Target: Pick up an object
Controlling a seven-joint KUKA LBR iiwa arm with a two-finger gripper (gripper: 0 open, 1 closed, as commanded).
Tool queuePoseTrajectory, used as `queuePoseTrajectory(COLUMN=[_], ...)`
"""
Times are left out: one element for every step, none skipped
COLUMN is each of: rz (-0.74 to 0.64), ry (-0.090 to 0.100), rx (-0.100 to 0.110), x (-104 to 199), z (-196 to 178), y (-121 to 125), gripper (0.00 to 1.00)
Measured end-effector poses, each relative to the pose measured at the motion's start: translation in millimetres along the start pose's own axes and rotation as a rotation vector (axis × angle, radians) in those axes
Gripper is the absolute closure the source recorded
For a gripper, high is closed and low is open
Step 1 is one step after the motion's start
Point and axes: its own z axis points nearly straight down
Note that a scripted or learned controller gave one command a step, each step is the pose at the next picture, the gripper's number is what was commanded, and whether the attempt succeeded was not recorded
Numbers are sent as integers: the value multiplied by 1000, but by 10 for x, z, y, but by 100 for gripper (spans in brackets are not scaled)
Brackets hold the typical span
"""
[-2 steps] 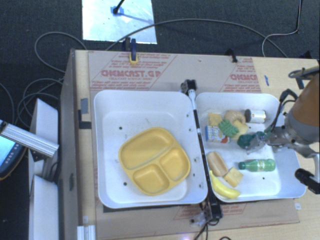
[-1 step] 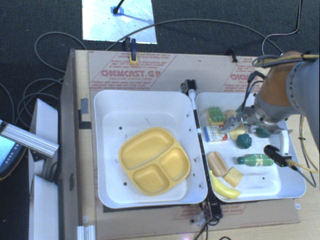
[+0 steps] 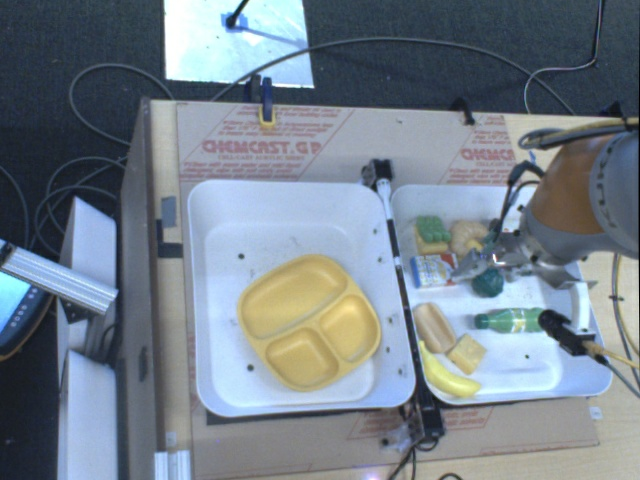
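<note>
Red lettering reading "CHEMCAST GP" is showing on the bench sheet [image 3: 262, 148] behind the bins. The gripper [image 3: 483, 265] is hanging in the right bin [image 3: 570, 378]; whether its fingers are open or closed cannot be told. A dark green ball [image 3: 488, 284] is sitting just below the fingertips, a green bottle [image 3: 510, 319] lying beyond it. The left bin [image 3: 215, 218] is holding a yellow divided tray [image 3: 308, 320].

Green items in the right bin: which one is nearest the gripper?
The dark teal round object, right at the gripper. The green bottle lies lower, and the green block sits toward the bin's upper left.
</note>
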Motion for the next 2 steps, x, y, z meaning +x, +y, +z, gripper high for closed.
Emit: queuePoseTrajectory(rz=[-2,-5], ry=[0,5], rx=[6,15], x=[-1,981], z=[-78,-941], y=[-15,429], gripper=[100,100])
